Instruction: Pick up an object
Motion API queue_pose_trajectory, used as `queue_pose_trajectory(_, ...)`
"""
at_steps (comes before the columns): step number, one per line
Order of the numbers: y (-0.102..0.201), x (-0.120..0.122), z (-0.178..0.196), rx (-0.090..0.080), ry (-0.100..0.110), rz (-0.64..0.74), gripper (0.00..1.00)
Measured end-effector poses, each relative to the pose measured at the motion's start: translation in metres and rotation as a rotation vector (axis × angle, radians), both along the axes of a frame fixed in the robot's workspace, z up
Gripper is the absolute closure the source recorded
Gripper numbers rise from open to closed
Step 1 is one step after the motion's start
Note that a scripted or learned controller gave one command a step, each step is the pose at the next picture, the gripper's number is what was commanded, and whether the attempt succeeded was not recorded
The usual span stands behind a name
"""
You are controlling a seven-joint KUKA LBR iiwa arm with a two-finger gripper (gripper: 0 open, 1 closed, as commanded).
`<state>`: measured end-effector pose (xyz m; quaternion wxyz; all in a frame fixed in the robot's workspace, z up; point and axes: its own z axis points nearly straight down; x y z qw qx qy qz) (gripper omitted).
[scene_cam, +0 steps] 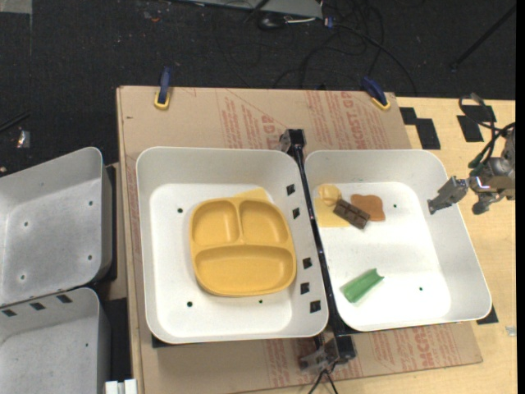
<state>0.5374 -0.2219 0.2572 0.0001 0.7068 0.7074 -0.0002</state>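
Observation:
The right bin (pixel 459 253) holds a green wedge-shaped piece (pixel 362 286) near its front. Toward its back left lie a dark brown bar (pixel 351 213), an orange-brown piece (pixel 373 206) and a small pale yellow piece (pixel 328 194), all close together. My gripper (pixel 464 198) hangs over the bin's right rim, well to the right of these objects. It is open and nothing is between its fingers.
A yellow divided plate (pixel 244 247) fills the middle of the left bin (pixel 156 220). A black divider with clips (pixel 308 228) runs between the bins. Grey metal trays (pixel 49 220) sit off the bench to the left. Two clamps (pixel 163 95) hold the board's back edge.

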Motion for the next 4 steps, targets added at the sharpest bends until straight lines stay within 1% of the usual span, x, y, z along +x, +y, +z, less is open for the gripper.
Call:
queue_pose_trajectory(1, 0.001, 0.0, -0.042, 0.001, 0.003, -0.002, 0.0)
queue_pose_trajectory(2, 0.002, 0.01, -0.098, 0.002, 0.004, -0.001, 0.0)
queue_pose_trajectory(3, 0.0, 0.007, -0.142, 0.001, 0.003, -0.002, 0.0)
queue_pose_trajectory(4, 0.0, 0.008, -0.129, 0.0, -0.001, -0.002, 1.0)
